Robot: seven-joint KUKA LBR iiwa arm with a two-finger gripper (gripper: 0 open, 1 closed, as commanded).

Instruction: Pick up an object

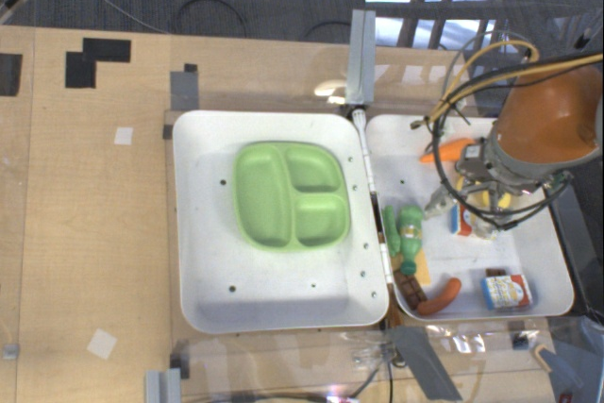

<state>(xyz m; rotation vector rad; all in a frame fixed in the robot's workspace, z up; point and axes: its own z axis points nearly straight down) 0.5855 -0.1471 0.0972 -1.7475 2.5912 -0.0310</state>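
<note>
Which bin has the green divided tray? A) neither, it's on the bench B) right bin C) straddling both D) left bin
D: the green divided tray lies flat inside the left bin, while the right bin holds the small items under the arm.

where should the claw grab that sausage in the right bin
Grip the sausage across its middle, coming straight down from above. It lies flat and slanted near the right bin's front edge, its lower end close to other toys, so pinch across its narrow width.

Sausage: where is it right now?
In the right bin, near its front edge: the sausage lies below the green bottle, left of the small carton.
</note>
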